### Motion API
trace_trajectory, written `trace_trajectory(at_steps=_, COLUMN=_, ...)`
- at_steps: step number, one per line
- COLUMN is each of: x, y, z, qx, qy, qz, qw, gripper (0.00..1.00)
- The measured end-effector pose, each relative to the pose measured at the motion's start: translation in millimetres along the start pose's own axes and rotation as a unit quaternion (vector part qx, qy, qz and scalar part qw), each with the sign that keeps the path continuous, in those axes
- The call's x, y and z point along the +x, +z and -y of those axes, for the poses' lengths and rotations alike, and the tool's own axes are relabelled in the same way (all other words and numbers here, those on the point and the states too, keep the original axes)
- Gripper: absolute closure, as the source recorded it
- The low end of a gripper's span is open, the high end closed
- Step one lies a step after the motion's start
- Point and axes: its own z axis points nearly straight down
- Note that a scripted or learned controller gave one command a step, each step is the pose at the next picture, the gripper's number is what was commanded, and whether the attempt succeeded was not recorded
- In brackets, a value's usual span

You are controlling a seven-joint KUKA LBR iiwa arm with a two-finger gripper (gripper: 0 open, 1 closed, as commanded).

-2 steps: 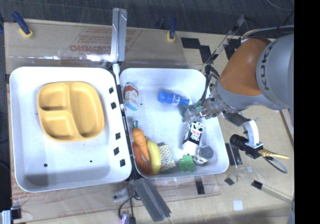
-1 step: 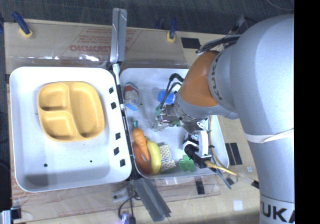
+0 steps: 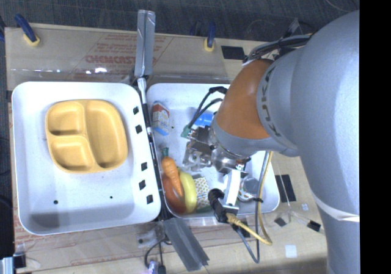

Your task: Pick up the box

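Reaching in from the right, one grey arm (image 3: pixel 317 96) with an orange band (image 3: pixel 244 105) is seen bent over the right-hand bin. Two shallow white bins are counted on the table (image 3: pixel 73 47): a left bin (image 3: pixel 24 163) and a right bin (image 3: pixel 183 93), set side by side and touching along a shared edge.

In the left bin one yellow tray (image 3: pixel 85 134) with three compartments is laid near the upper middle.

In the right bin several things are crowded. One small box (image 3: pixel 160 117), white with red and blue print, is found at the bin's upper left, close to the dividing edge and apart from the gripper (image 3: pixel 198 151). One carrot (image 3: pixel 171 176) and one yellow-green banana-like fruit (image 3: pixel 188 192) are laid together over a reddish-brown round thing (image 3: pixel 175 205) at the lower left corner. One patterned item (image 3: pixel 199 182) is partly seen just beside them.

The gripper is held low over the middle of the right bin, below the wrist. Whether its fingers are released or clenched cannot be told, since they are hidden in the metal clutter. Nothing is seen between them.

Three blue clamps are counted along the far cardboard edge; one (image 3: pixel 26 30) is at the left.
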Motion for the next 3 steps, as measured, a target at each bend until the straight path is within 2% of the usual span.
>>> trace_trajectory(at_steps=1, x=81, y=1, z=30, qx=0.0, qy=0.155, qz=0.0, qw=0.988, gripper=1.0)
trace_trajectory(at_steps=2, x=82, y=-8, z=30, qx=0.002, qy=0.151, qz=0.001, qw=0.9886, gripper=1.0)
trace_trajectory(at_steps=3, x=167, y=19, z=30, qx=0.001, qy=0.238, qz=0.001, qw=0.9713, gripper=1.0)
